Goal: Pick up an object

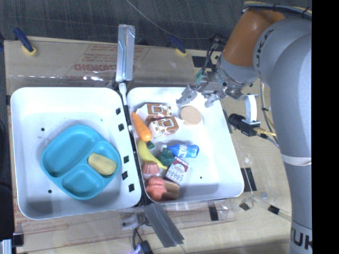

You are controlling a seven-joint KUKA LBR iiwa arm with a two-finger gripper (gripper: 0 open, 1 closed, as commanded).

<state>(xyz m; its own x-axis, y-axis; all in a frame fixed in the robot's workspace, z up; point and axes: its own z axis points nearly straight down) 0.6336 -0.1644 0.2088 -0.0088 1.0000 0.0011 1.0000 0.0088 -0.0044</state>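
My gripper point(198, 98) hangs over the far part of the right bin point(222, 157), its two fingers spread open with nothing between them. Just below it, apart from the fingertips, lies a round tan disc point(191, 115). To the disc's left are two brown-and-white cartons point(161, 118) and an orange carrot point(141, 126). Nearer the front lie a banana point(145, 152), a blue bottle point(184, 151), a small red-and-white carton point(177, 170) and a pink-and-brown toy food point(159, 187).
The left bin point(26, 115) holds a blue divided plate point(63, 160) with a yellow lump point(102, 163) in one compartment. A metal bar point(125, 52) stands upright at the divider between the bins. Cables and clamps lie on the bench to the right.
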